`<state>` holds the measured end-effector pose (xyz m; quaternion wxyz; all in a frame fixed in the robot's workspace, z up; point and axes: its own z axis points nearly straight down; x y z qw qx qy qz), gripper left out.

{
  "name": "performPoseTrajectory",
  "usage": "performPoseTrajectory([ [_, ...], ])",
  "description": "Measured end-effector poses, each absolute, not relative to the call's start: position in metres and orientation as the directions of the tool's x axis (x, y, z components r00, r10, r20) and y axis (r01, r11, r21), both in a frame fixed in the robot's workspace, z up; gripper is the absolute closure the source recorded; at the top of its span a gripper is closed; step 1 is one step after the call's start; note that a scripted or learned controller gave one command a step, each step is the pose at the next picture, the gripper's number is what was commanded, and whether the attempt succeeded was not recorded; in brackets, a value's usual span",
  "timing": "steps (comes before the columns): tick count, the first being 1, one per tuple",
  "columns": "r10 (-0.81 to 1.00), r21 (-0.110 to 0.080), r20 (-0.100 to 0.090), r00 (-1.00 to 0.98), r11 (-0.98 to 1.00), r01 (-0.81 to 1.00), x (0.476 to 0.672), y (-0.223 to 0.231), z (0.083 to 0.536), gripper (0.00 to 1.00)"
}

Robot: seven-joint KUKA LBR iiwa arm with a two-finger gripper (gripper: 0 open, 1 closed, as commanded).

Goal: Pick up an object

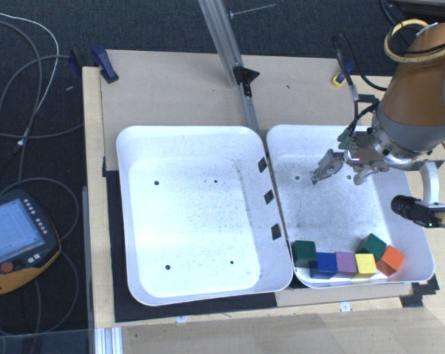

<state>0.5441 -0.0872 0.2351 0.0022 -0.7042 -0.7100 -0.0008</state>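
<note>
Gripper [333,169]: above the right bin's [311,142] upper half, nothing between its fingers; spread or pressed together, cannot tell.
Blocks: dark green [304,252], blue [326,263], purple [345,262], yellow [365,263], green [374,243], orange [391,259], along that bin's near wall.

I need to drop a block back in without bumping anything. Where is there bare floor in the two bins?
The left bin has bare floor wall to wall. The right bin is open mid-floor, between the gripper and the blocks. Its near edge is crowded.
</note>
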Motion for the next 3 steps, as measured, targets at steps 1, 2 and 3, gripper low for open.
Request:
performPoseTrajectory([
  [1, 1.0, 0.0, 0.0, -0.003, 0.003, 1.0, 0.603, -0.078, 0.197, 0.0],
  [2, 1.0, 0.003, -0.005, 0.005, -0.005, 1.0, 0.625, -0.178, 0.211, 0.0],
  [3, 1.0, 0.003, 0.001, -0.006, 0.006, 1.0, 0.657, -0.128, 0.204, 0.0],
])
